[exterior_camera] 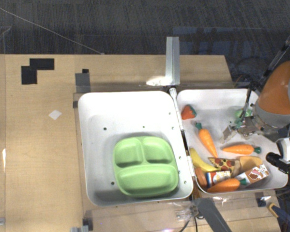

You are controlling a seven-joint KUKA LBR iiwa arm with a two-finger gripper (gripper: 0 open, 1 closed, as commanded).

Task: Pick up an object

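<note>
Grey-and-orange arm's gripper hovers low by the right white bin's far right edge, near an orange plastic carrot, probably lining up a grab; can't tell its opening.

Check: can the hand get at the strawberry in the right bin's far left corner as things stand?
Probably yes. The strawberry lies alone on bare bin floor, nothing on top; the hand hovers across the same bin. The near wall may crowd it.

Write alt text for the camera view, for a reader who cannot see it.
The robot's hand hangs over the right bin, above toy carrots, a banana and small packets. The left bin holds a green divided tray.
</note>
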